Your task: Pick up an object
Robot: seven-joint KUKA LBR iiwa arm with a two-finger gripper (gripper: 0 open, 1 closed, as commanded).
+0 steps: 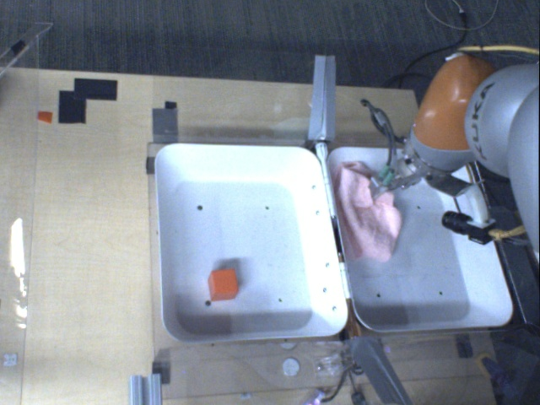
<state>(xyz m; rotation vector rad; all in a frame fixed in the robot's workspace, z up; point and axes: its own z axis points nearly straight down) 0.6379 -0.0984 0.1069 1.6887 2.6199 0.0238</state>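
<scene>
A crumpled pink cloth lies in the right bin, against its left wall. My gripper is low over the cloth's upper right edge, at or touching the fabric; whether any fabric is gripped is not visible. A small orange cube rests in the left bin, near its front left, far from the gripper.
A metal divider post stands between the two bins at the back. Black blocks and a small orange piece lie on the bench at the far left. The arm's orange band hangs over the right bin's back edge.
</scene>
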